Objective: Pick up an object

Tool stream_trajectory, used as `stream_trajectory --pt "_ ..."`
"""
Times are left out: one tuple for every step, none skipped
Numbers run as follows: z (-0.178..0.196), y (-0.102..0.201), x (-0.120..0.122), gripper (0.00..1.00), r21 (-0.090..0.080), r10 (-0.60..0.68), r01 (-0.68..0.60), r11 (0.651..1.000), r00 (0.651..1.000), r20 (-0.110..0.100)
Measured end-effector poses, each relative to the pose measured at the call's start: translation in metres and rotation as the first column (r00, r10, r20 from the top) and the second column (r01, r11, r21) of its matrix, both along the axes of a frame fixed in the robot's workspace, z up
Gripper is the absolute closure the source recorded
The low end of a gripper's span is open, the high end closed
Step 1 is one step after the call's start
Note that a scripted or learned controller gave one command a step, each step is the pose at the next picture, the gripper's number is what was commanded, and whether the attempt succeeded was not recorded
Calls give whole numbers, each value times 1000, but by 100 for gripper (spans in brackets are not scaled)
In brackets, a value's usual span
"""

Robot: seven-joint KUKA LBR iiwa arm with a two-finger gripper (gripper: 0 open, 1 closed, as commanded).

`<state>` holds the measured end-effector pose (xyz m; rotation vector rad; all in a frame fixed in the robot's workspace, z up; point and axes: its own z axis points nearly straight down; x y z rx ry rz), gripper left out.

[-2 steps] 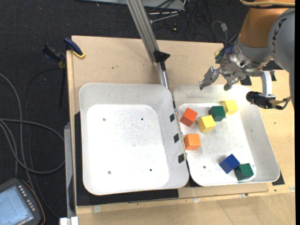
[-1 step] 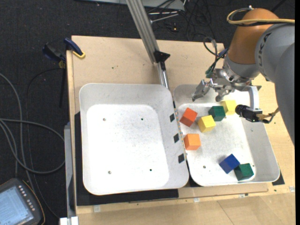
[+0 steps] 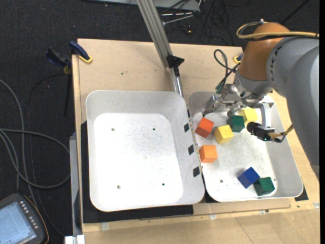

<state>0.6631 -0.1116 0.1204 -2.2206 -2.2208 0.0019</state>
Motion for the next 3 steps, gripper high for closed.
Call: stream_trajectory --pt "13 -1 1 100 -1 -1 1 1000 1000 5" --pt "65 -10 -1 100 -2 -1 1 1000 1000 9" --pt "124 -3 8 100 -1 3 -3 1000 1000 11"
